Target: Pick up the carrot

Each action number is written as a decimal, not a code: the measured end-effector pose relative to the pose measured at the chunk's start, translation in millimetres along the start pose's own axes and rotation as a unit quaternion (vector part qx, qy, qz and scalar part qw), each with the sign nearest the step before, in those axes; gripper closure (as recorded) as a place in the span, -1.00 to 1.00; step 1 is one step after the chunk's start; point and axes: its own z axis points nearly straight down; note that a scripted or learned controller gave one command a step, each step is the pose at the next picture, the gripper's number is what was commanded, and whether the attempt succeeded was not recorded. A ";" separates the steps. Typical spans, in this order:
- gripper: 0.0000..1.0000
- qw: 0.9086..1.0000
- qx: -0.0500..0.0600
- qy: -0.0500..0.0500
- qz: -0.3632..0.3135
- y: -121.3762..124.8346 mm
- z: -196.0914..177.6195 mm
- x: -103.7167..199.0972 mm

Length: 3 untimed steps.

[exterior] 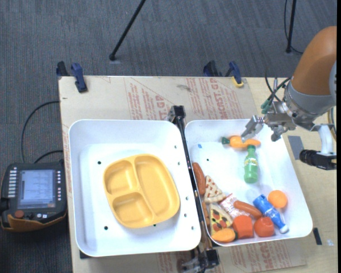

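The carrot [238, 142] is small and orange with a green stub on its left end. It lies at the back of the right bin [290, 164], just above a green bottle [250, 165]. My gripper [263, 129] hangs above the bin's back edge, slightly right of and behind the carrot. Its two fingers stand apart, open, with nothing between them. The left fingertip [250, 128] is close over the carrot's right end.
Toy food crowds the right bin's front: a sausage [198, 177], pizza slices [213, 191], a blue bottle [270, 212], an orange ball [278, 198] and red pieces [263, 227]. The left bin [85, 152] holds a yellow divided plate [141, 190]. A teach pendant [34, 195] lies off the bench's left.
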 end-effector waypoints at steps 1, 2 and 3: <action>-1.00 1.000 0.002 0.001 0.028 24.7 95.2 -30.1; -1.00 0.979 0.008 0.003 0.203 24.4 132.5 -48.2; -1.00 0.924 0.020 0.001 0.383 19.6 138.2 -42.8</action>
